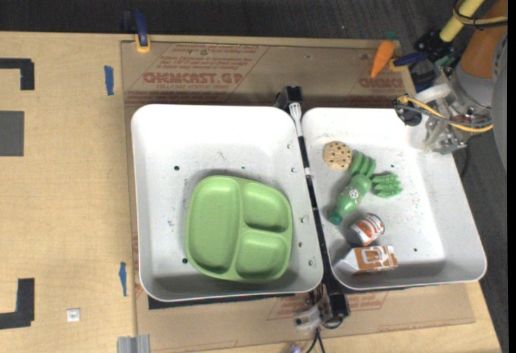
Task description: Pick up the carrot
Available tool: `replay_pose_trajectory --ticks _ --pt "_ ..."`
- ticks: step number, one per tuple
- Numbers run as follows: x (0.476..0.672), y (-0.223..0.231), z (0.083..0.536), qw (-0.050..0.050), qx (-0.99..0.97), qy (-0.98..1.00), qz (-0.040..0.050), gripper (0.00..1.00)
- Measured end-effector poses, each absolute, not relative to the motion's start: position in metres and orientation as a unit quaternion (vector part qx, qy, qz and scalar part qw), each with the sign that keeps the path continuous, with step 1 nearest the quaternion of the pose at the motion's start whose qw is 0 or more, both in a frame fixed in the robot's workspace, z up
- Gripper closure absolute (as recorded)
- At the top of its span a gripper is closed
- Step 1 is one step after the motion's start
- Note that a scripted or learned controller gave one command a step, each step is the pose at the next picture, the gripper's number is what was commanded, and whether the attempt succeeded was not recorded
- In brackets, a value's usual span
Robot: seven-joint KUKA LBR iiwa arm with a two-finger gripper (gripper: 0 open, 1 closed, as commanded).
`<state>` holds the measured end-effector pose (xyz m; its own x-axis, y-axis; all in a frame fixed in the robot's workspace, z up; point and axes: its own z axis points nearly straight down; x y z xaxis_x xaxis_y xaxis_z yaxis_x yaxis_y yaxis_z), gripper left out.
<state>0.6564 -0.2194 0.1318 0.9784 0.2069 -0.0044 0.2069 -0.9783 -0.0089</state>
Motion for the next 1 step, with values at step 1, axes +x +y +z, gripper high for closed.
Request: replay_pose_trajectory --ticks 1 --pt "0.6569 -0.219 0.1418 0.004 -0.994 -0.105 0.0024 1.0"
